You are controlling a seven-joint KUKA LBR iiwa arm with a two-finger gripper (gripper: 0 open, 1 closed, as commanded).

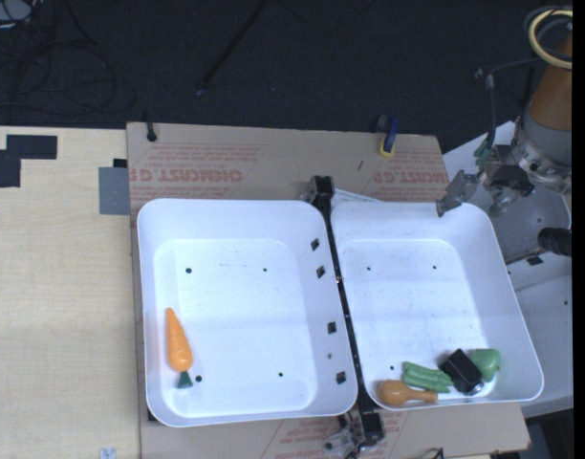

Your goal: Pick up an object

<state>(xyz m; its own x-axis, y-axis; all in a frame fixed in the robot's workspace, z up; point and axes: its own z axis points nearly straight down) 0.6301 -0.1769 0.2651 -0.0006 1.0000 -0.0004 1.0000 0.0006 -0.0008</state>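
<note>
Near right bin (522,333), near edge: tan pear-shaped toy (403,393), green pod-shaped toy (427,377), black block (462,370), bunched. Near left: orange plastic carrot (178,340), isolated; we would favour it. Far right: gripper (474,185), grasp state indiscernible.

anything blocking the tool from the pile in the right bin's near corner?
Nothing visible. The tool sits over the right bin's far right rim, and the bin floor between it and the pile is bare. The black block lies on top of the green items, with the tan piece beside them.
</note>
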